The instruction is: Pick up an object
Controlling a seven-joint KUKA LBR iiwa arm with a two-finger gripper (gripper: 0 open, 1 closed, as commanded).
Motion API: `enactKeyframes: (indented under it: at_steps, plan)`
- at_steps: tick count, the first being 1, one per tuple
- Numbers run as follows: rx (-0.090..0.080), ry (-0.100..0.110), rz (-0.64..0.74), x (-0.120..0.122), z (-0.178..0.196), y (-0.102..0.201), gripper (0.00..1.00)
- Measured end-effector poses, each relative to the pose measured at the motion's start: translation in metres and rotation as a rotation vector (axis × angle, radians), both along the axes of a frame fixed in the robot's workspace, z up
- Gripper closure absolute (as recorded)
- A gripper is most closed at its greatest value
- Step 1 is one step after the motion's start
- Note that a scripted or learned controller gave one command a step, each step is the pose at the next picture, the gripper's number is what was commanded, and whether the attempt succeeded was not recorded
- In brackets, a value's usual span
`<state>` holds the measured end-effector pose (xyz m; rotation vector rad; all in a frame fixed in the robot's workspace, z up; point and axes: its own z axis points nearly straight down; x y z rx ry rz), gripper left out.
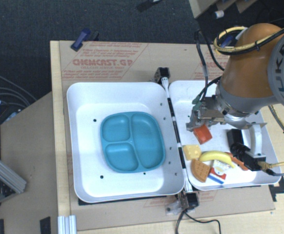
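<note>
My gripper (199,125) hangs over the left part of the right bin (181,92), under the grey and orange wrist. A red block (204,134) sits right at its tip, touching or just below it; I cannot tell if it is gripped. Nearer the front of this bin lie a yellow cheese wedge (191,151), a banana (217,156), a brown round waffle (199,170), an orange carrot (239,162) and a small white packet (218,173) with red and blue marks.
The left bin (83,130) holds a blue divided plate (132,141) in its middle. The ridge between the two bins (173,126) runs just left of the gripper. A blue clip (80,40) lies on the bench's far left corner.
</note>
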<state>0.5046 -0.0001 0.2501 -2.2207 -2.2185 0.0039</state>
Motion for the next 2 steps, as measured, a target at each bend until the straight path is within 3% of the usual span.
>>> enactKeyframes:
  at_steps: [1, 2]
  plan:
    - [0.000, -0.004, 0.002, 0.006, 0.012, 0.009, 1.00]
    - [0.001, 0.001, 0.002, -0.015, 0.012, 0.060, 1.00]
